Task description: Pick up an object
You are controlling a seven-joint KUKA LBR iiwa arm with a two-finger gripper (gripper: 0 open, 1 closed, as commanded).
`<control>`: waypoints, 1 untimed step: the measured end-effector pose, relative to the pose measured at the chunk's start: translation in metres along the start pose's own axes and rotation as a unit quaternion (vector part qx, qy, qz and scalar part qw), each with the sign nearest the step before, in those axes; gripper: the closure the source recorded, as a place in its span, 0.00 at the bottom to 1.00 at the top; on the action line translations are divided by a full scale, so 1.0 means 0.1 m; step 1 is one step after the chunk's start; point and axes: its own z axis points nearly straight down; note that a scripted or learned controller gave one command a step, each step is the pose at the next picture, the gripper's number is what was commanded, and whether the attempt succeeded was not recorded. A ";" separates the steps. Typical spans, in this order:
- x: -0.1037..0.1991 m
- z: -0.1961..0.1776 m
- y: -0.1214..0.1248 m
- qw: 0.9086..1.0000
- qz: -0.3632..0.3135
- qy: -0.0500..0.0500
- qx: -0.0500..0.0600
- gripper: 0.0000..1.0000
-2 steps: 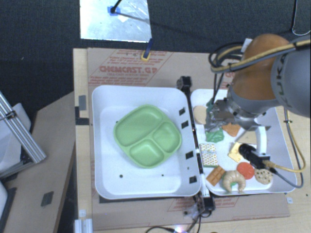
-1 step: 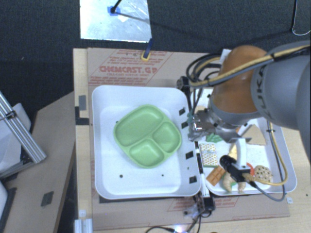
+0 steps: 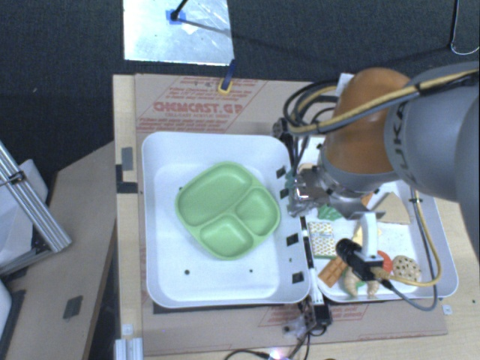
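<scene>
My gripper (image 3: pixel 336 207) hangs low over the right bin (image 3: pixel 444 270), mostly hidden under the grey and orange wrist. Several small objects lie in that bin just below and in front of it. A green-and-white patterned packet (image 3: pixel 322 237) sits at the bin's left side, with a small green piece (image 3: pixel 327 213) right by the gripper. Nearer the front lie an orange piece (image 3: pixel 330 273), a tan piece (image 3: pixel 349 282), a red piece (image 3: pixel 385 259) and a speckled brown cookie-like disc (image 3: pixel 406 267). I cannot tell whether anything is held.
The left bin (image 3: pixel 161 201) holds a light green three-compartment plate (image 3: pixel 228 210). A cardboard sheet (image 3: pixel 195 103) lies under both bins. A shiny foil square (image 3: pixel 178 22) lies behind the bench. The arm's bulk covers the back of the right bin.
</scene>
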 end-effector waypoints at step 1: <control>-0.10 -0.13 -0.02 1.000 0.003 0.000 0.000 1.00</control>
